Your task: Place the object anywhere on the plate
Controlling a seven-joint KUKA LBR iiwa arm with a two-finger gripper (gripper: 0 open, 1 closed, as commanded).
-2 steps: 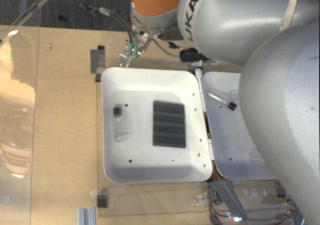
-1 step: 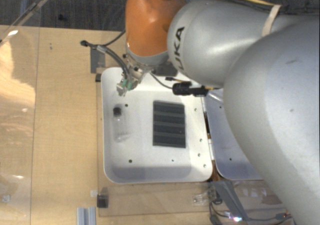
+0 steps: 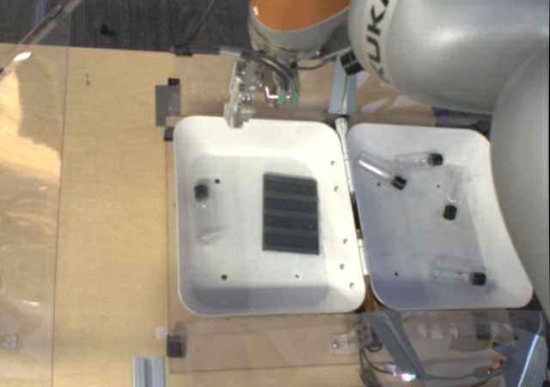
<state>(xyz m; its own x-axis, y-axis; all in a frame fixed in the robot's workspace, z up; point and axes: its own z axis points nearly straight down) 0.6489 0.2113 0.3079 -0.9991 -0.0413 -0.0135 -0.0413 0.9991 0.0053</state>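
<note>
A dark ribbed rectangular plate (image 3: 290, 213) lies flat in the middle of the left bin (image 3: 245, 286). A clear vial with a black cap (image 3: 203, 203) lies near that bin's left wall, well apart from the plate. My gripper (image 3: 241, 106) hangs over the far rim of the left bin, above and behind the plate, under the orange wrist band. I see nothing clearly between its fingertips.
The right bin (image 3: 412, 235) holds several clear vials with black caps, such as one at the far side (image 3: 417, 159) and one near the front (image 3: 457, 273). The grey arm covers the top right. Wooden bench lies to the left.
</note>
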